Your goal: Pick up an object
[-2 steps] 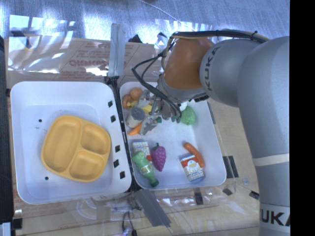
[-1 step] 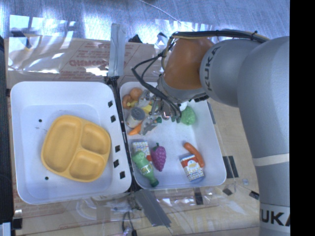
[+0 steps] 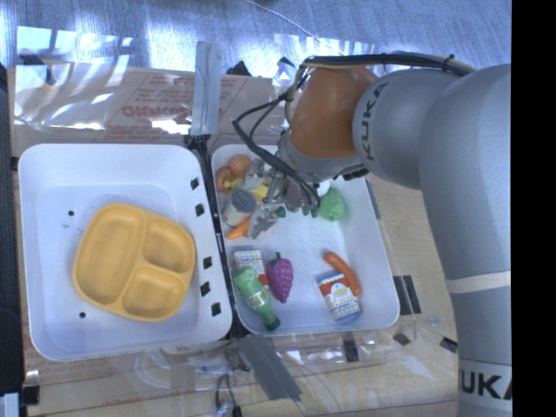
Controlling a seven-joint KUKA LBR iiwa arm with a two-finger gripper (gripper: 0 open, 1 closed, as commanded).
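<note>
White plastic bins sit side by side; the left bin (image 3: pixel 35 259) holds a yellow divided tray (image 3: pixel 132 261), the right bin (image 3: pixel 382 272) a scatter of toy food. The gripper (image 3: pixel 276 200) is down in the right bin's upper left corner, among a crowded heap (image 3: pixel 239 194) of small pieces; whether its jaws are apart or together cannot be told, the wrist hides them. Loose and well spaced lower down lie purple grapes (image 3: pixel 280 276), a green bottle (image 3: pixel 254 290), a carrot (image 3: pixel 342 272) and a small can (image 3: pixel 339 298). A green lump (image 3: pixel 331 205) lies just beside the gripper. A clean pick probably wants one isolated piece centred between the jaws, not the crowded corner.
</note>
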